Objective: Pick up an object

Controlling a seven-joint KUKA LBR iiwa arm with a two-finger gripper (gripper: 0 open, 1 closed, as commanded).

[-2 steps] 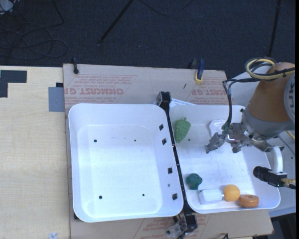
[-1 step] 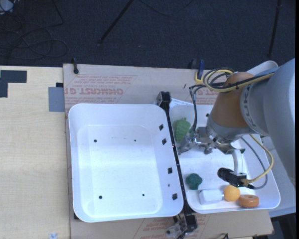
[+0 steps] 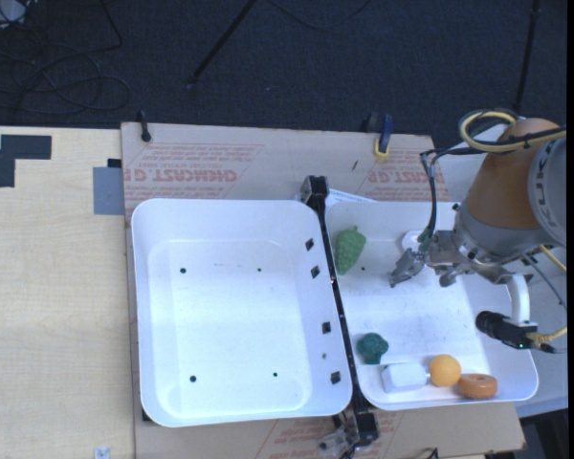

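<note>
Worktop (image 3: pixel 48 285): light wood surface carrying a cardboard sheet (image 3: pixel 220 165) on which two shallow white bins sit side by side. Left bin (image 3: pixel 153 256): white floor with a few small dark dots. Right bin (image 3: pixel 517 371): holds five items. Pale green crumpled object (image 3: pixel 348 248) lies at the far left part of that bin, close to the divider between the bins. Dark green lumpy object (image 3: pixel 371 347) lies near the front left. White block (image 3: pixel 403 378) lies just in front of it, touching or nearly touching an orange ball (image 3: pixel 445 370); an orange ring-shaped object (image 3: pixel 476 385) rests just beside the ball at the front edge. Arm: grey with orange band, reaching in from the right over the right bin. End effector (image 3: pixel 407 270): hangs over bare bin floor, to the right of the pale green object and apart from it; fingers slightly parted, nothing between them.
</note>
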